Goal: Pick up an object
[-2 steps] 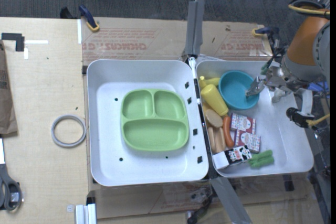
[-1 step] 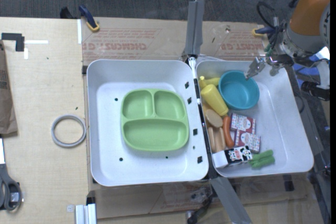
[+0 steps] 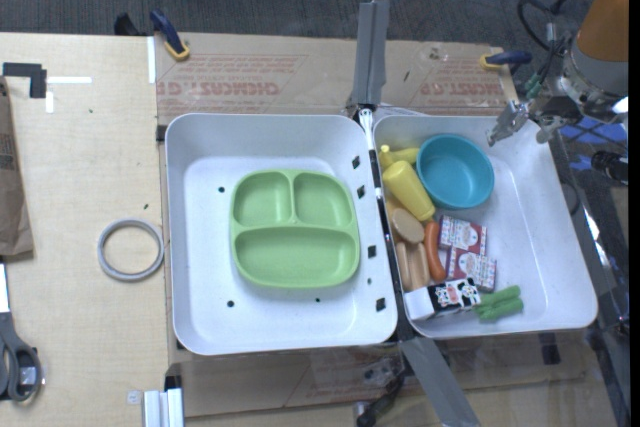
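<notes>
The arm is reaching in at the table's (image 3: 80, 145) far right corner, its hand (image 3: 522, 118) hanging just above the far right rim of the right bin (image 3: 545, 245). The fingers are too small and blurred here, so whether they are parted or closed cannot be told, and nothing is showing between them.

The right bin is holding the clutter. A blue bowl (image 3: 456, 171) is sitting toward its far edge, with a yellow bottle-like piece (image 3: 407, 187) touching the bowl's left side. Along the bin's left wall a tan piece, possibly toy bread (image 3: 406, 227), is lying beside an orange carrot-like stick (image 3: 433, 252). A red-and-white carton (image 3: 464, 249) is lying flat near the middle; its print is showing but is not readable. At the near edge a black-and-white box (image 3: 444, 298) is resting just beside a green vegetable-like piece (image 3: 499, 304).

The left bin (image 3: 195, 245) is carrying a green divided plate (image 3: 295, 229) at its centre.

Cardboard (image 3: 250, 75) under the bins is bearing mirrored red lettering that cannot be read. On the table's left part a tape ring (image 3: 130, 248) is lying, with scissors (image 3: 18, 365) at the near left corner.
</notes>
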You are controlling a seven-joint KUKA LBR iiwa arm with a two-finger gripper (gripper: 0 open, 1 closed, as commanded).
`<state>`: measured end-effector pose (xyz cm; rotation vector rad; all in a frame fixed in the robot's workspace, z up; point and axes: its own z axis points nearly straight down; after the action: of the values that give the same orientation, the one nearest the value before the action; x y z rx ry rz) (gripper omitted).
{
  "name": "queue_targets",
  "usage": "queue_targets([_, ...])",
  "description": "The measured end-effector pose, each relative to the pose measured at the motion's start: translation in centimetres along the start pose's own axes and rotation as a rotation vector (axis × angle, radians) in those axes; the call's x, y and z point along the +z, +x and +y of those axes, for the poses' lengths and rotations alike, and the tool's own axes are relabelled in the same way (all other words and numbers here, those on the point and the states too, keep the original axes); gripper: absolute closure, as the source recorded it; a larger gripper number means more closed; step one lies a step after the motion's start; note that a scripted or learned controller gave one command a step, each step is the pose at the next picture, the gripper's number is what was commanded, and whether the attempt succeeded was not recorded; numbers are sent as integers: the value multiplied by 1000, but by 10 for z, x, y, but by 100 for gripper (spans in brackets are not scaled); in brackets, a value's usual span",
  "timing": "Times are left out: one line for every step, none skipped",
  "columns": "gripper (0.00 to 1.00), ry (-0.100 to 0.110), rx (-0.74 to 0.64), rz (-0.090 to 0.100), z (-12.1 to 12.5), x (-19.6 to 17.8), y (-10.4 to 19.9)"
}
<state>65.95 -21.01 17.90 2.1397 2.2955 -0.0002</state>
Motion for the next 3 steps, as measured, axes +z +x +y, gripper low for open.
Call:
queue_targets([0, 0, -73, 1, 4, 83, 61])
queue_targets([0, 1, 150, 0, -33, 86, 83])
queue_targets([100, 3, 154, -2, -33, 75, 80])
